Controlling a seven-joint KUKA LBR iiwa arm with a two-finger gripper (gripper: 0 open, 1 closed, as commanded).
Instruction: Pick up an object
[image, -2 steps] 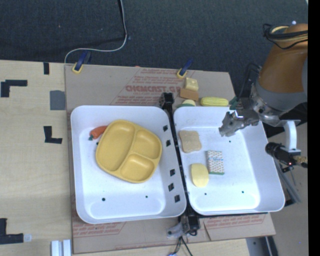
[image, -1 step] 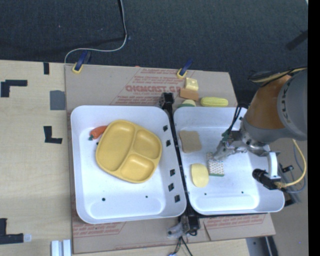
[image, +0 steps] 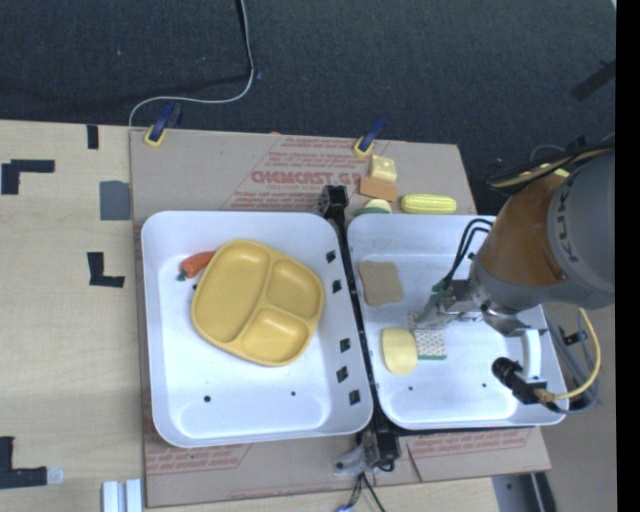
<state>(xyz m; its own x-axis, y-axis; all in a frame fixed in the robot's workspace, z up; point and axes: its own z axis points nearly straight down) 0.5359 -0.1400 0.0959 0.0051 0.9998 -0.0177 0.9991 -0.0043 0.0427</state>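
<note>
Observed: the end effector (image: 432, 318) of the grey and orange arm (image: 535, 250) is low inside the right shallow white bin (image: 470, 405), directly over a small speckled grey-green block (image: 432, 345). Whether it is apart or together cannot be told; the wrist covers it.

Candidate objects in that bin: the speckled block, a pale yellow rounded block (image: 399, 351) touching its left side, and a flat tan square piece (image: 380, 282) further back, apart from both.

The left shallow white bin (image: 165, 330) contains a yellow sectioned plastic plate (image: 258, 301), with an orange carrot-shaped toy (image: 196, 263) partly tucked under its rear left rim.

Beyond the bins, on the cardboard sheet (image: 280, 175) covering the desk (image: 60, 330), lie a yellow corn-shaped toy (image: 428, 204) and small tan wooden blocks (image: 379, 178).

Assessment: the step in hand appears to be closing on the speckled block. To do it well, the descent should centre on that block alone, since the yellow block presses against it and could be nudged or caught too. A straight vertical lift is advised, clear of the bin wall.

Markings: red printing on the cardboard reads approximately "CHEMCAST"; the smaller lines beneath it are illegible.
</note>
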